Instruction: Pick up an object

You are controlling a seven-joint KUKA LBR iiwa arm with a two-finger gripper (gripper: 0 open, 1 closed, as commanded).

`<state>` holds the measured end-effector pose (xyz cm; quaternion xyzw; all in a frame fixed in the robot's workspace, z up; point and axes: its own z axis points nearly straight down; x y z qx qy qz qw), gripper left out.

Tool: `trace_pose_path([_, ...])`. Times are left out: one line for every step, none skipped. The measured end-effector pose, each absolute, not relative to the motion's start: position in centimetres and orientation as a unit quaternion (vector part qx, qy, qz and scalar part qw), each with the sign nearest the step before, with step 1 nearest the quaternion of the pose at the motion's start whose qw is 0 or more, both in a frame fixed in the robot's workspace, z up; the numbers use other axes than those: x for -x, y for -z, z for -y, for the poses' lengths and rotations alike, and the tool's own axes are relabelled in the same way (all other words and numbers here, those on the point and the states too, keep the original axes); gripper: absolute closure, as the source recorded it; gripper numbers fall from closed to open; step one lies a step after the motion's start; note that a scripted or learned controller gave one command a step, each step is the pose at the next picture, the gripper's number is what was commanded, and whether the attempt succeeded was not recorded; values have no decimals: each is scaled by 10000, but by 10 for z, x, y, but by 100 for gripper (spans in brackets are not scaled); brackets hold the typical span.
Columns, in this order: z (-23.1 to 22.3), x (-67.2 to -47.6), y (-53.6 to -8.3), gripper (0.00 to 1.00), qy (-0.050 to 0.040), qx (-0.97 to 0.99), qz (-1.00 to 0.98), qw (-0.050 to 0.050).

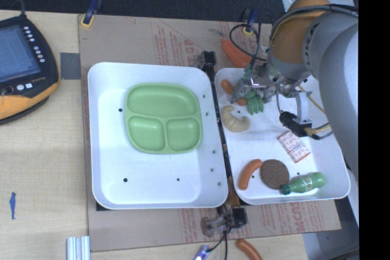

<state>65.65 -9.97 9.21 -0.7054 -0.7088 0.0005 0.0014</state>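
Jaws (253, 89) reach down by the green toy (255, 103) in the right bin (332, 149).
Open or shut? I cannot tell. Next job: grip it, then lift.

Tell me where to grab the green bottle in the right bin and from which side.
Grip the green bottle across the middle of its body, coming straight down from above. It lies on its side along the bin's near wall, its neck pointing at the brown round patty. Set the fingers across its narrow width; the wall side looks tight, so this is a judgement.
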Motion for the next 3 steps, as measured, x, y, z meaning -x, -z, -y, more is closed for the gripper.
trace_pose_path([109, -656, -92, 0, -8, 7061, 7081, 4])
trace_pose_path([91, -657, -194, 0, 1, 7054, 7088, -5])
trace_pose_path([97, -657, -104, 0, -1, 7059, 7083, -8])
